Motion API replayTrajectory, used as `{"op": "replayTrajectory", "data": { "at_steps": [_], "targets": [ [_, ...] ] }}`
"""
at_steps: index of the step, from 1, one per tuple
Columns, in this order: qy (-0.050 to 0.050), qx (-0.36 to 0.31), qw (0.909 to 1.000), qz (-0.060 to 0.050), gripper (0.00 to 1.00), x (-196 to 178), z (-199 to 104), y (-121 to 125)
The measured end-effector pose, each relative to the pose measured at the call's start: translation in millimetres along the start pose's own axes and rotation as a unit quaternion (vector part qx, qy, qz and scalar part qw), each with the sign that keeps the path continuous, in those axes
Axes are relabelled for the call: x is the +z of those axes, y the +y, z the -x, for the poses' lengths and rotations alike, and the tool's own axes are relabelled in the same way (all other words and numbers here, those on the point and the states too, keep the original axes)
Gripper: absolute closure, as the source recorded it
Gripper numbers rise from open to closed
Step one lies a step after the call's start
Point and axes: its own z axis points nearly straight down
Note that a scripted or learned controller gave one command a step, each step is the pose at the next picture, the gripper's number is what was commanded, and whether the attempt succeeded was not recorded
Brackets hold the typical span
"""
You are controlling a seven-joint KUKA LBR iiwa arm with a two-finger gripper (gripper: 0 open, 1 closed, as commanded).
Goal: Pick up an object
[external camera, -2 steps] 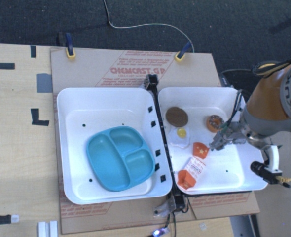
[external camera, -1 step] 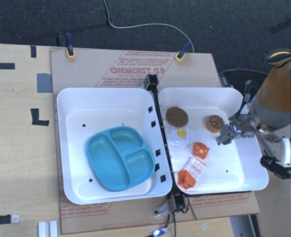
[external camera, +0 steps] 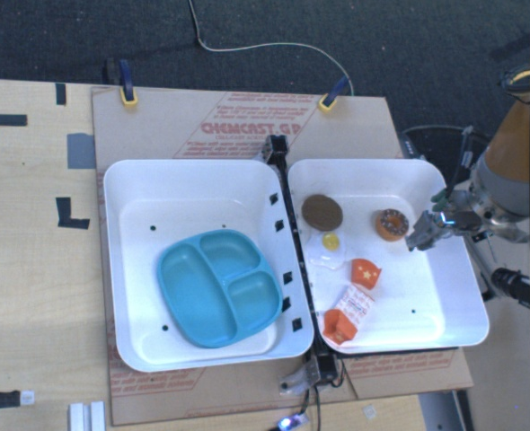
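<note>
Several candidates: a donut (external camera: 392, 224), a brown disc (external camera: 322, 212), a small yellow piece (external camera: 331, 241), an orange block (external camera: 365, 274) and a red-and-white packet (external camera: 347, 314) are all lying in the right bin (external camera: 445, 317).
Gripper (external camera: 424, 233): hovering at the right bin's right wall, just beside the donut; finger spread is too blurred to tell.
Likely target: probably the donut, sitting nearest.
Risk: fingers are risking clipping the wall, or nudging the round donut away.
Left bin (external camera: 126, 241): holding a blue tray (external camera: 218, 285), well apart.
</note>
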Motion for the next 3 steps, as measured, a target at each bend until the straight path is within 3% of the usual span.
{"op": "replayTrajectory", "data": {
  "at_steps": [2, 3],
  "targets": [
    [0.001, -0.002, 1.0, -0.003, 1.0, 12, -99, 13],
    [0.001, -0.003, 1.0, -0.003, 1.0, 10, -156, 5]
  ]
}}
